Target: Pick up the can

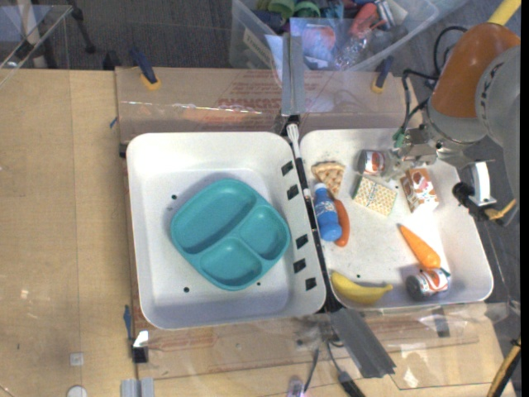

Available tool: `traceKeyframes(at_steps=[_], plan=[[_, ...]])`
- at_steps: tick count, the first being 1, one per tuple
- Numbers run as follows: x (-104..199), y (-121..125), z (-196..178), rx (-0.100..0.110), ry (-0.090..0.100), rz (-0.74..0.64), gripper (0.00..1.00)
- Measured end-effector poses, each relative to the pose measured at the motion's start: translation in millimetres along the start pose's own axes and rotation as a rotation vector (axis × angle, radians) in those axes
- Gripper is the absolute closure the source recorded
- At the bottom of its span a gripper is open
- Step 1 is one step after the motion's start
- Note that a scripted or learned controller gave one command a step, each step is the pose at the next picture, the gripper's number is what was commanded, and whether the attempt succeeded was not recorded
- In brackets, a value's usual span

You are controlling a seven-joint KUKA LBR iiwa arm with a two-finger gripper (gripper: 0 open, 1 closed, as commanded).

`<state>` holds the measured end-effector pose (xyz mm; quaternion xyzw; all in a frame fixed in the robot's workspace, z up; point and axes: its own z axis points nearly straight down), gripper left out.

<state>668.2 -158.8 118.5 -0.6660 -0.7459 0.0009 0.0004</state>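
Note:
A silver and red can [428, 282] lies on its side near the front right corner of the right bin [471, 246]. A second small silver and red can-like item [374, 162] sits at the back of that bin. My gripper [408, 149] hangs over the back of the right bin, just right of that small item and above a red and white carton [420, 190]. It is well away from the front can. Nothing shows as held.
The right bin also holds a waffle [328, 174], a cracker box [375, 195], a blue bottle [325, 215], a carrot [419, 247] and a banana [359, 288]. A teal divided plate [230, 234] lies in the left bin. A clear tub of toys [331, 11] stands behind.

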Motion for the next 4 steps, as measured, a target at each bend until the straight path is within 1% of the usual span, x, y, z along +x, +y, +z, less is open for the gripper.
traceKeyframes(at_steps=[1,2,3,4], plan=[[4.0,1.9,-1.3,-0.003,0.007,-0.002,0.00],[29.1,1.9,3.4,0.000,0.001,-0.019,0.00],[15.8,2.6,28.0,0.001,0.007,0.266,0.00],[10.7,1.3,9.9,-0.003,0.004,0.325,0.00]])
